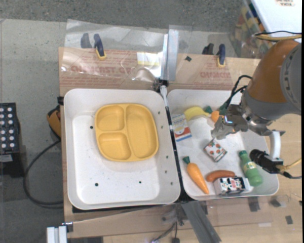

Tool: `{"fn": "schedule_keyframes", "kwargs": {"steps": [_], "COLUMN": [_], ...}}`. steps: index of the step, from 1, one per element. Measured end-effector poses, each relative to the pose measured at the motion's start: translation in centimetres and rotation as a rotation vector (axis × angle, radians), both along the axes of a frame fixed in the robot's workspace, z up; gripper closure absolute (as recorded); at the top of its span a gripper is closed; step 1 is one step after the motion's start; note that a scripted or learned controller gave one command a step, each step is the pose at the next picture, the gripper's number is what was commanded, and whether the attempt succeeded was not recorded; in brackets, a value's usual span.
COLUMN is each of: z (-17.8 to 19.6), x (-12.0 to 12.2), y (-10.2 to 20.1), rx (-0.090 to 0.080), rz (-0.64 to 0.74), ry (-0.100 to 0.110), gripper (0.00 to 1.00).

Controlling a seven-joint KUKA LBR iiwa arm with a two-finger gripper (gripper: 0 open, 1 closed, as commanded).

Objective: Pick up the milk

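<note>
A small carton with black-and-white cow patches, which I take for the milk, lies on its side at the front edge of the right bin. A second white carton with red and blue print lies by that bin's left wall. My gripper hangs over the middle of the right bin, just above and behind a small white box with red spots. It is open with nothing between its fingers. It is well back from the cow-patched carton.
In the right bin there are also a carrot, a sausage, a green bottle, a yellow banana-like piece and a small orange piece. A yellow divided plate lies in the left bin.
</note>
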State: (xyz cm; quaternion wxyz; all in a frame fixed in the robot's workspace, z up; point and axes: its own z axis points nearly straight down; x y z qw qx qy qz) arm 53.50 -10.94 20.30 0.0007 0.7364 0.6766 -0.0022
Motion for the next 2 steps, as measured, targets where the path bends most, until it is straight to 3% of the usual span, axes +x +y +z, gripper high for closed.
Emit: {"fn": "schedule_keyframes", "kwargs": {"steps": [1, 2], "z": [0.0, -11.0], "x": [0.0, -1.1], "y": [0.0, -2.3], "rx": [-0.001, 0.002], "rz": [0.0, -0.031], "ry": [0.0, -0.001], "gripper": [0.0, 0.0]}}
